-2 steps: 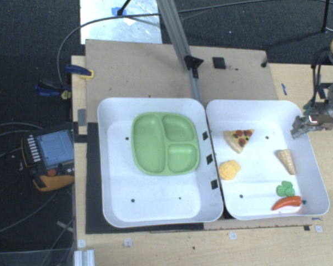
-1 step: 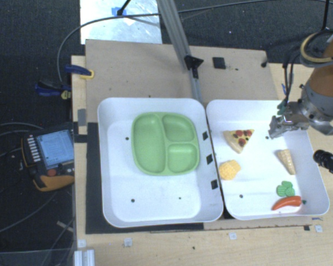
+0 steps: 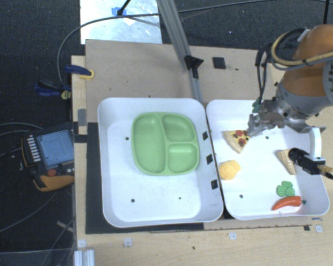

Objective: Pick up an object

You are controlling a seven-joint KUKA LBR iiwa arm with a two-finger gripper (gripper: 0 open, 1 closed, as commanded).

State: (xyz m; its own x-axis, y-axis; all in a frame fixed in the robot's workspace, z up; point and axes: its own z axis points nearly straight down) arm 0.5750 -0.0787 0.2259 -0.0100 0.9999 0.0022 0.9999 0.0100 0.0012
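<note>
Fingers (image 3: 254, 127) of the grey arm hung low in the right bin (image 3: 255, 206), their tips at the near edge of a toy pizza slice (image 3: 236, 140). Whether they were spread or pinched could not be told from this angle, and nothing showed between them, so no hold could be claimed. The slice lay just below and to the left of the tips, touching or nearly so. A yellow corn piece (image 3: 228, 170) sat further below them, and a tan cone-shaped piece (image 3: 286, 160) lay off to their right, partly behind a black fitting. A green and red toy (image 3: 286, 197) rested well away, near the bin's front corner. The left bin (image 3: 114, 204), far to the left of the tips, held a green divided plate (image 3: 165, 143). To take the slice cleanly, the tips would probably need to straddle its narrow width, settle squarely over it, and close before any lift.
</note>
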